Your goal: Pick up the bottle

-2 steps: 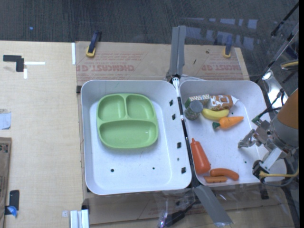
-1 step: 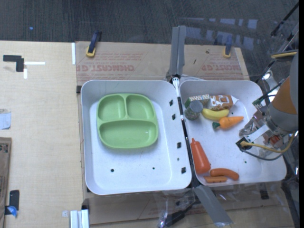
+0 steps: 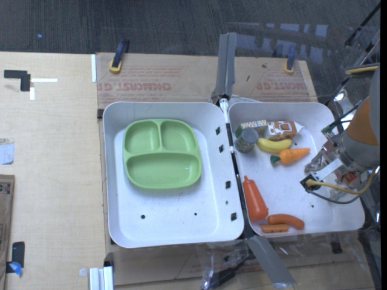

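The bottle (image 3: 254,200) is orange-red with a narrow neck and lies on its side along the left wall of the right bin (image 3: 338,222), its neck pointing away from the camera. My gripper (image 3: 325,160) hangs low over the right side of that bin, well to the right of the bottle and apart from it. Nothing shows in its grasp.
In the right bin a banana (image 3: 274,144), a carrot (image 3: 292,156), a small can (image 3: 246,141) and two small boxes (image 3: 279,128) crowd the far end. Sausages (image 3: 285,221) lie at the near edge. A green divided plate (image 3: 162,154) sits in the left bin (image 3: 121,222).
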`<state>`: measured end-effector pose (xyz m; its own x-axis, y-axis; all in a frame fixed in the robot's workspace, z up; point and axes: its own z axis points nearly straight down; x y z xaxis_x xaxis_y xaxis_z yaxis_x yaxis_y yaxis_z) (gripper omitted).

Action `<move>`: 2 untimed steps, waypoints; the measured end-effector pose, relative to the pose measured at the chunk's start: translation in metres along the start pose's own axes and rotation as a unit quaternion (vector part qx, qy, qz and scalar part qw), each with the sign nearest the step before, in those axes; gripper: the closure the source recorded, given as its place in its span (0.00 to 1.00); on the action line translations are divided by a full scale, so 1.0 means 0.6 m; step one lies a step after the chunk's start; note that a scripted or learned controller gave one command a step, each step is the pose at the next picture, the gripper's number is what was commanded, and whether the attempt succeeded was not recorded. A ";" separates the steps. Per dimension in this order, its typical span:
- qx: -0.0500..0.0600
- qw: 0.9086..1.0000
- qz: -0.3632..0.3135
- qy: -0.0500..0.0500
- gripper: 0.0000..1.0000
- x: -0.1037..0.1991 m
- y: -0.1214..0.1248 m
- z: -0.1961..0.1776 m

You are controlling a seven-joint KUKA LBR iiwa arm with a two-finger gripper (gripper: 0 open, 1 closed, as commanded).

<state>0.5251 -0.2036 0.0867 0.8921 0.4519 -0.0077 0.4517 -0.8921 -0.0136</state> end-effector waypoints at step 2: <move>0.005 0.999 0.035 0.002 0.00 0.184 0.107 -0.006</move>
<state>0.6527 -0.2110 0.0888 0.9213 0.3888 -0.0048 0.3886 -0.9211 -0.0241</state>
